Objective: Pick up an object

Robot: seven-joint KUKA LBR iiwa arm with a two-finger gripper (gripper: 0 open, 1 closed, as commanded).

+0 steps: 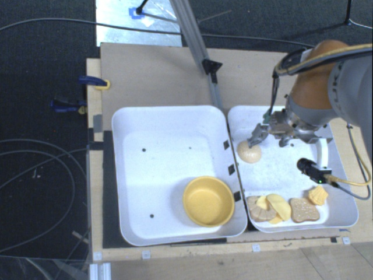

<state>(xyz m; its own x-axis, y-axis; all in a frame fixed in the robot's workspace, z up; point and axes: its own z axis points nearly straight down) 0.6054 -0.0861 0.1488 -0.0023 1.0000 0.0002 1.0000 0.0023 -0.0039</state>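
In the right bin [344,212], the tool [257,137] hangs just above a pale round object [250,153] near the left wall. Its finger spread cannot be told. A yellow bowl [208,200] sits in the left bin [134,127].

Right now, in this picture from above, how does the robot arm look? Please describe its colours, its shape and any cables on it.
The arm is thick and rounded, grey, with a wide orange band above the wrist. A yellow and black cable loops beside the band. At the end sits a grey metal gripper with dark parts. A small black part below the wrist has a green light and a yellowish cable leaving it.
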